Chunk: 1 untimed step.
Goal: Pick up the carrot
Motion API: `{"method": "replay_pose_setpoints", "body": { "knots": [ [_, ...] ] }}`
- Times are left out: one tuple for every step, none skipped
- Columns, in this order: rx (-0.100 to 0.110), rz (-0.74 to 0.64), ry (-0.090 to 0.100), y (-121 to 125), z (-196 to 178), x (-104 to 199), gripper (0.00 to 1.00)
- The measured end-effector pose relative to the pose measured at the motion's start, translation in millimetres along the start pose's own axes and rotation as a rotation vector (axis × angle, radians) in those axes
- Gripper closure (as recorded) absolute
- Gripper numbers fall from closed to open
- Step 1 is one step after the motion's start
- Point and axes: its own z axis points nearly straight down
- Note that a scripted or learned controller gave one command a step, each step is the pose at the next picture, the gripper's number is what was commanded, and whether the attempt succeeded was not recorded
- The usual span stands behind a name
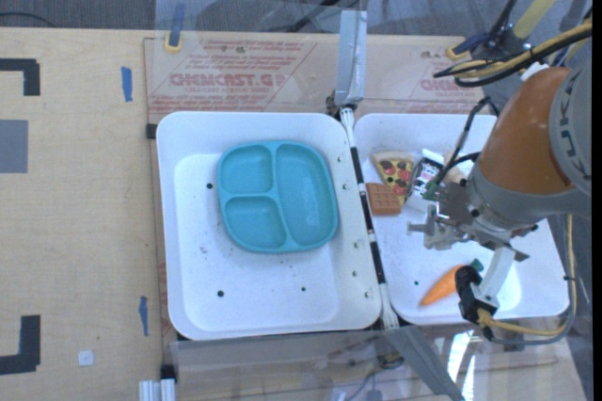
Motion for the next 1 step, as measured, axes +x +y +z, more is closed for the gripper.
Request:
{"method": "replay_pose_setpoints", "body": {
  "knots": [
    [0.001, 0.238, -0.001, 1.5, 0.1, -6.2, 1.0]
  ]
}}
